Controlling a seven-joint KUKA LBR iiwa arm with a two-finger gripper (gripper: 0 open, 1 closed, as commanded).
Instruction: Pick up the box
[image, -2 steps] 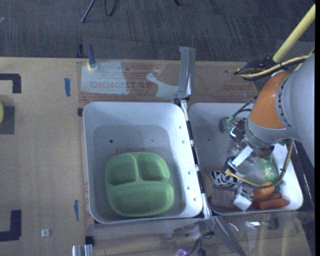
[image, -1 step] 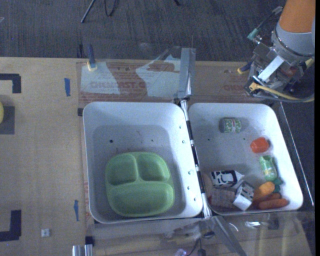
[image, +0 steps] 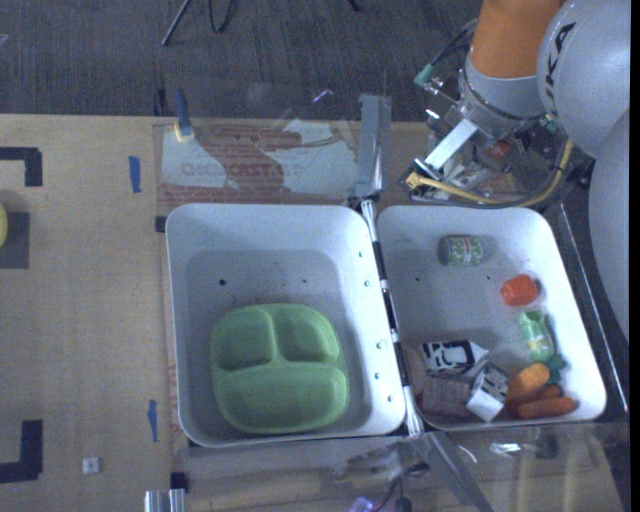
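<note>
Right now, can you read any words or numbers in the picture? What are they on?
"KU", grey letters on the robot arm, cut off at the top edge.
Black and white box: print too blurred to read.
Small white carton: marks too small to read.
Can: label too blurred to read.

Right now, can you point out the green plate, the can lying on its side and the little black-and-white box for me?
green plate (image: 279, 368): camera view, on its middle divider, left bin.
can (image: 464, 250): camera view, on its side wall, right bin.
black-and-white box (image: 452, 355): camera view, on its printed top face, right bin.
</note>
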